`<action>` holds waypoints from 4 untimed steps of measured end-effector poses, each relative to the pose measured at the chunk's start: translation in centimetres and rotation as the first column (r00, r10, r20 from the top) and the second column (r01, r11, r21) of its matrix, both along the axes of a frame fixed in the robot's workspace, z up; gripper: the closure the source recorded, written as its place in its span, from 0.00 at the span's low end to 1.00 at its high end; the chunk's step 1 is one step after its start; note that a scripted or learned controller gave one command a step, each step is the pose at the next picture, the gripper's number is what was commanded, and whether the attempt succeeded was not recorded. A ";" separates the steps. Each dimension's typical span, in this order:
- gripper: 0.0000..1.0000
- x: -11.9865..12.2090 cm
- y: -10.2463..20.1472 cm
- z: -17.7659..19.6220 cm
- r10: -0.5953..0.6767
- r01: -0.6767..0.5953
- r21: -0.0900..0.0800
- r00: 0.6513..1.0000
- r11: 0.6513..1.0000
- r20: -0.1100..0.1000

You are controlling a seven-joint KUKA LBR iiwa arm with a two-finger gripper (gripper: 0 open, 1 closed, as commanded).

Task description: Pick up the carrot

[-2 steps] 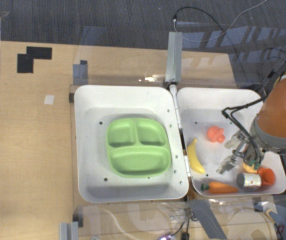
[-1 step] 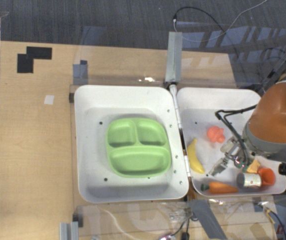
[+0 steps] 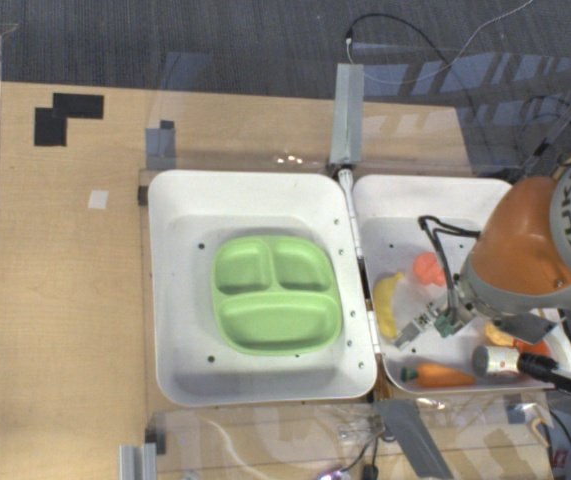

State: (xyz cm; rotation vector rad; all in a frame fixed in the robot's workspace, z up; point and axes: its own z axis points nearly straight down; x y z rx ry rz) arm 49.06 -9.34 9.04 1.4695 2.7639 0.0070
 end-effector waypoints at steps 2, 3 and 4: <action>0.00 0.1 0.3 0.2 0.167 -0.167 -0.004 0.986 0.986 0.003; 0.00 0.5 -3.1 6.3 -0.375 0.375 0.002 0.927 0.927 -0.006; 0.00 0.0 -0.7 0.0 -0.152 0.152 0.001 0.988 0.988 0.001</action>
